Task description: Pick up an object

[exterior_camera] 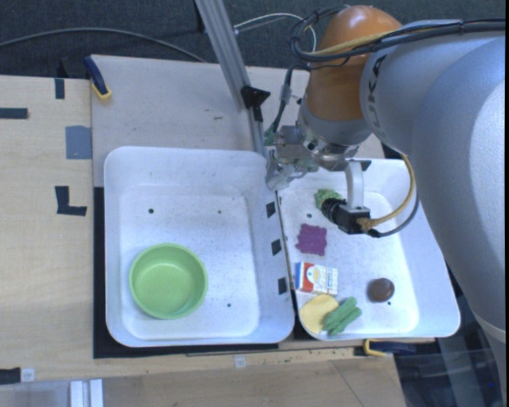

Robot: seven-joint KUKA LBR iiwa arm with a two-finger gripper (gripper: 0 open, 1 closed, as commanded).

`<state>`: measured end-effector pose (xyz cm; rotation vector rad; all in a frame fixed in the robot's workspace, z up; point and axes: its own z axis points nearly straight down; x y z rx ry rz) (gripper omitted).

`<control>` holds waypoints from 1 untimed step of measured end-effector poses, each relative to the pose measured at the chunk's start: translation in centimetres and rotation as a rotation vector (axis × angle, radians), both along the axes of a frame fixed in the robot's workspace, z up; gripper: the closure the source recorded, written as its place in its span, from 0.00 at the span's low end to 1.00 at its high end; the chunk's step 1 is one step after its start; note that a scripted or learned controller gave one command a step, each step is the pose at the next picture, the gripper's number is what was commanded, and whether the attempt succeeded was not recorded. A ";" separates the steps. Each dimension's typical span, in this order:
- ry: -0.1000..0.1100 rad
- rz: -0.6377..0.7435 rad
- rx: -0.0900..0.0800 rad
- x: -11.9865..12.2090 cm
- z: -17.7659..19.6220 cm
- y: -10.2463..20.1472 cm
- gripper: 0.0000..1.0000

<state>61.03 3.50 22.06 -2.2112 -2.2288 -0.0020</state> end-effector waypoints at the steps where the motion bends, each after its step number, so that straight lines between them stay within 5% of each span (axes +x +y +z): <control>1: 0.000 0.000 0.000 0.8 1.1 5.9 1.00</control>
